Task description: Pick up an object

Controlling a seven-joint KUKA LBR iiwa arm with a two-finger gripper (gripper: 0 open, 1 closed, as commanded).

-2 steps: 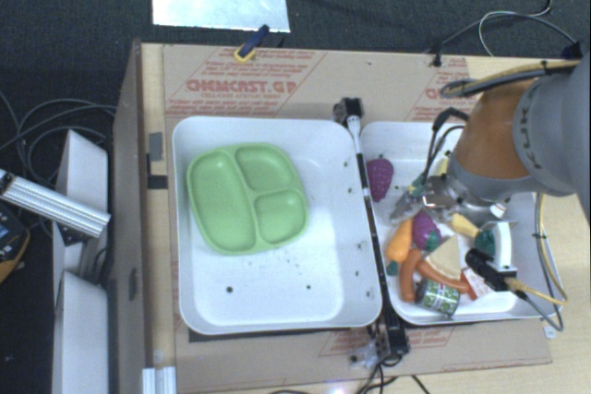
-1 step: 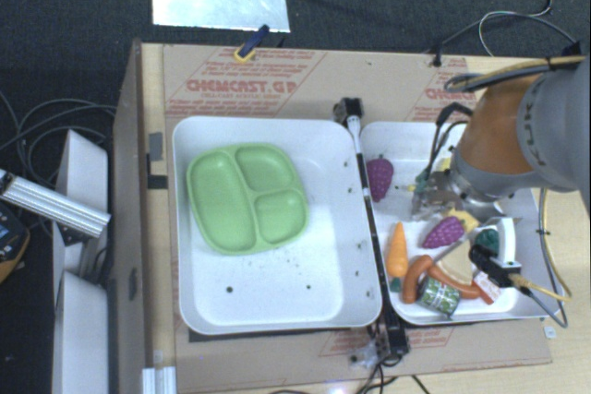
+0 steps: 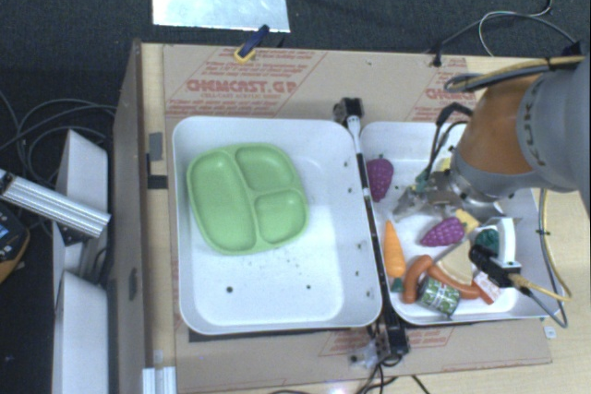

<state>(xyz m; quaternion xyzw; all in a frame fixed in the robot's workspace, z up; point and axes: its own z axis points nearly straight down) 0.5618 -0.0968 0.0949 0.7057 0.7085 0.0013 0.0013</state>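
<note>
Two shallow white bins sit side by side on the bench, which is covered with brown printed cardboard. The divider between the bins serves as the landmark here.

Left of the divider, the left bin carries a light green sectioned plate, lying flat in the bin's upper left part, well apart from the divider.

Right of the divider, the right bin carries a cluster of toy foods. A dark purple fruit lies just beside the divider near its upper half. An orange carrot lies just right of the divider, lower down, roughly parallel to it. Farther right of the carrot lies a second purple, bumpy piece. Below it, a sausage-like red piece touches a small green can lying on its side near the bin's lower edge. A dark green and white thing lies farther right still.

The grey arm with its orange band reaches over the right bin from the right. The pincer hangs between the dark purple fruit and the bumpy purple piece, its metal fingers spread apart, with nothing between them.
</note>
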